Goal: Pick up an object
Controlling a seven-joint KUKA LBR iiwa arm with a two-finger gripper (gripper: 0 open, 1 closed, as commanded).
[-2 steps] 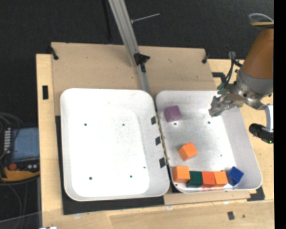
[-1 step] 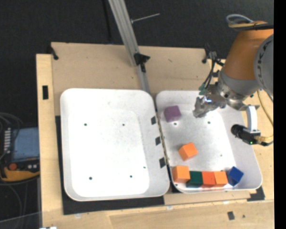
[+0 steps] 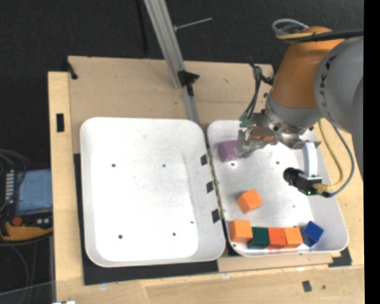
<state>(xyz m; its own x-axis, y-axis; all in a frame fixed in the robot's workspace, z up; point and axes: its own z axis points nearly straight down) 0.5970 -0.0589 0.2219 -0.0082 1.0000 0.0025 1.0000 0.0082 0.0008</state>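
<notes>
My gripper [image 3: 248, 142] hangs over the back left part of the right bin [image 3: 329, 215], under the grey arm with its orange band. A purple block [image 3: 226, 151] lies just to the left of the gripper, close to it or touching it; which, I cannot tell. An orange block [image 3: 249, 200] sits alone in the middle of the same bin. Along the bin's front wall stand an orange block [image 3: 241, 230], a green block [image 3: 260, 237], two more orange blocks [image 3: 285, 236] and a blue block [image 3: 312, 232].
The left bin [image 3: 142, 189] lies beside the right one, with black clips along the shared edge. A slanted metal rail [image 3: 171, 49] rises behind the bins. A black cable fitting [image 3: 301, 180] hangs over the right bin's right side.
</notes>
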